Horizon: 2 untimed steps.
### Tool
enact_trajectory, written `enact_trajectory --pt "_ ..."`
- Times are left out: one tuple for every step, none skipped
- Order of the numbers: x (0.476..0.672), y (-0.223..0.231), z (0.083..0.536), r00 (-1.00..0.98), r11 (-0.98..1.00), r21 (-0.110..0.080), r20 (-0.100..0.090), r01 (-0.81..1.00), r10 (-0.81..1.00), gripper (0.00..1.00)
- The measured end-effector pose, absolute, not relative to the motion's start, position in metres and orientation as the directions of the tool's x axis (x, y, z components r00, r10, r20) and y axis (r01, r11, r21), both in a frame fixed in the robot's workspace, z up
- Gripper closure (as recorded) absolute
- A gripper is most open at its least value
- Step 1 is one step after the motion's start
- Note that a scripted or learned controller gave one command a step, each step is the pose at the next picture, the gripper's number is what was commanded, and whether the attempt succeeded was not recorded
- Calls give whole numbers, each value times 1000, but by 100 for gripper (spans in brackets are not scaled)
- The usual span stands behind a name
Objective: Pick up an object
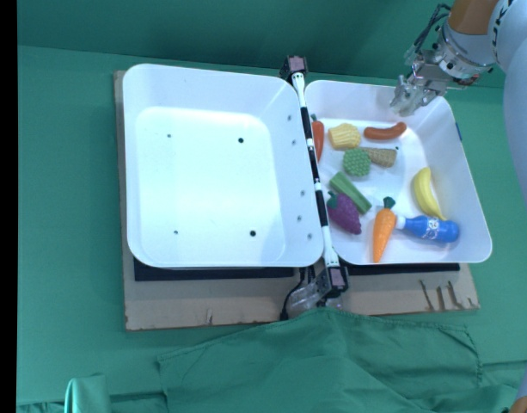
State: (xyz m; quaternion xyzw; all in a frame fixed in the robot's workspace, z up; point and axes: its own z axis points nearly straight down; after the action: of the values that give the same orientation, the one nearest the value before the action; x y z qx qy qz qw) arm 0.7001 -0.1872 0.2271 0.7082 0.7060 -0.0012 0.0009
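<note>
Grey two-finger gripper (407, 101) hovers over far rim of right white bin (469, 179); cannot tell grip state, nothing visibly held. Just beside it, in bin: glossy red-orange plastic sausage (385, 131), slightly curved, lying flat. Nearby: yellow corn piece (344, 135), green bumpy round toy (357, 162), yellow banana (426, 193), orange carrot (382, 229), blue bottle (429, 228), purple grapes (345, 212).
</note>
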Motion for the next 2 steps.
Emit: enact_trajectory --pt "702 -188 244 5 -5 10 -7 1000 1000 100" --pt "670 -159 313 1 -1 11 -2 1000 1000 100"
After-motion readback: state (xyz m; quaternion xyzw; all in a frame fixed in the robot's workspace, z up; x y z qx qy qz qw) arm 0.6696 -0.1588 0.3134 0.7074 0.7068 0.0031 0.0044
